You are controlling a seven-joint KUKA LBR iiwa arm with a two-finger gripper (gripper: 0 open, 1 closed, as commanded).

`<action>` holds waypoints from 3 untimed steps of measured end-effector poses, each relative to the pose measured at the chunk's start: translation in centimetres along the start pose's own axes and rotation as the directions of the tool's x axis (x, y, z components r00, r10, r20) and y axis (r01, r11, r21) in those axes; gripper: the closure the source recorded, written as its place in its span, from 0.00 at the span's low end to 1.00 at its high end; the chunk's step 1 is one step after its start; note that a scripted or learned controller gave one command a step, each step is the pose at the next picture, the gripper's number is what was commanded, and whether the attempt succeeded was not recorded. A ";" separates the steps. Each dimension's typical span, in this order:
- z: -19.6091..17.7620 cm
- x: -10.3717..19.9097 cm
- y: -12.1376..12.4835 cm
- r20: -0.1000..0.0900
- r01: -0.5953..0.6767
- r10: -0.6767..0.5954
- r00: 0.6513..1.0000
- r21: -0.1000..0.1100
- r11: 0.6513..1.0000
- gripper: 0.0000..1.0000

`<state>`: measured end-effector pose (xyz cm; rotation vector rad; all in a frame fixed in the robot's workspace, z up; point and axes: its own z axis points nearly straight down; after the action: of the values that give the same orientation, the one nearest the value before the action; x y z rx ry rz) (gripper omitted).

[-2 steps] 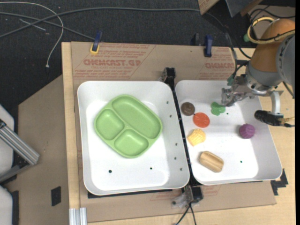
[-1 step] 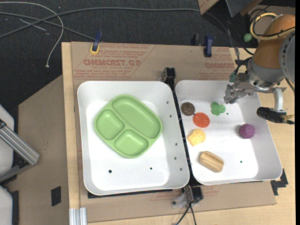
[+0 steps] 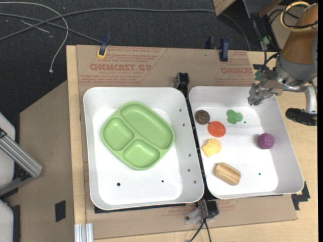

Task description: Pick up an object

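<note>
The right bin holds several small items: a brown round piece, a green broccoli-like piece, an orange-red piece, a yellow piece, a tan bread-like roll and a purple piece. My gripper hangs over the bin's far right part, up and to the right of the green piece, and nothing shows in its grasp.
The left bin carries a light green divided plate. A black divider runs between the bins. Blue clamps hold the cardboard base at the back. The arm's orange band stands at the far right.
</note>
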<state>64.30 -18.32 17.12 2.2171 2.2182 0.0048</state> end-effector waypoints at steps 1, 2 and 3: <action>-4.6 0.2 0.7 0.000 0.001 -0.001 1.000 0.000 1.000 1.00; -7.0 0.2 0.8 0.000 0.001 -0.001 1.000 0.001 1.000 1.00; -7.6 5.7 -0.6 -0.004 0.004 -0.004 1.000 0.008 1.000 1.00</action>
<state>63.68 -12.63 24.74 2.2182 2.2285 0.0004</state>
